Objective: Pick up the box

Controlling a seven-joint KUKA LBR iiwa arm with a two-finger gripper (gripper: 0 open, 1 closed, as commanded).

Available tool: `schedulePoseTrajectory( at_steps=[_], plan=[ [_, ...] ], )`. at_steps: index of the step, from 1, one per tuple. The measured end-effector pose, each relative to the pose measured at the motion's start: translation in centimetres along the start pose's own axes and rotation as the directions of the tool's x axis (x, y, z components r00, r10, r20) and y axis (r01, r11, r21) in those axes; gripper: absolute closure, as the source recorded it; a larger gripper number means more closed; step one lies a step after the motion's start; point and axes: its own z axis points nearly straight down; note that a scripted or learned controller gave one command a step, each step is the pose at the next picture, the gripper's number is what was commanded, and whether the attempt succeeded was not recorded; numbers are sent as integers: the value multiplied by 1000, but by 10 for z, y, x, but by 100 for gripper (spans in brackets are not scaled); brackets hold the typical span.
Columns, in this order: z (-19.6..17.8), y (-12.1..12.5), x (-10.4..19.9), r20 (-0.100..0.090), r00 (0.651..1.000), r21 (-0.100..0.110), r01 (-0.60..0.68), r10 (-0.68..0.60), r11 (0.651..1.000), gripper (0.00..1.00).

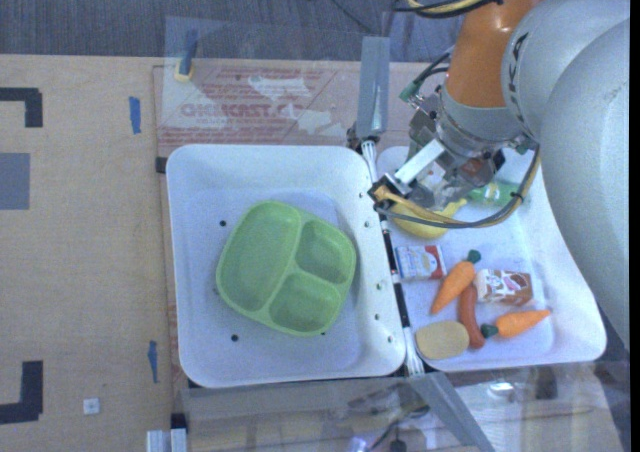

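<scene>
The gripper (452, 184) is hanging low over the far end of the right bin (588, 338), and the wrist is hiding it, so I cannot tell whether it is spread or pressed together; nothing is showing in its grasp. Right under it, a yellow thing (424, 226) is peeking out on its near side, and a green thing (490, 192) is sticking out just to its right; what either one is cannot be made out. The box (418, 261), red and white, is lying just past the yellow thing, nearer the viewer than the gripper and slightly to its left, close against the wall that divides the bins. A carrot (455, 282) is lying slantwise just beside the box, on its right. Farther out, a carton (505, 286) is sitting right of that carrot, a sausage (470, 316) is lying between them and a little nearer, a second carrot (518, 323) is resting by the sausage's end, and a beige disc (442, 340) is sitting at the bin's near edge. Well to the gripper's left, a green plate (288, 267) is lying in the left bin (182, 240).
</scene>
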Motion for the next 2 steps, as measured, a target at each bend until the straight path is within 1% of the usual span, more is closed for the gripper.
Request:
schedulePoseTrajectory(
  at_steps=[1,2],
  plan=[
    [-57,0,35,-2,979,-3,-204,204,979,100],
    [-15,-34,81,0,972,0,-233,233,972,100]
  ],
)
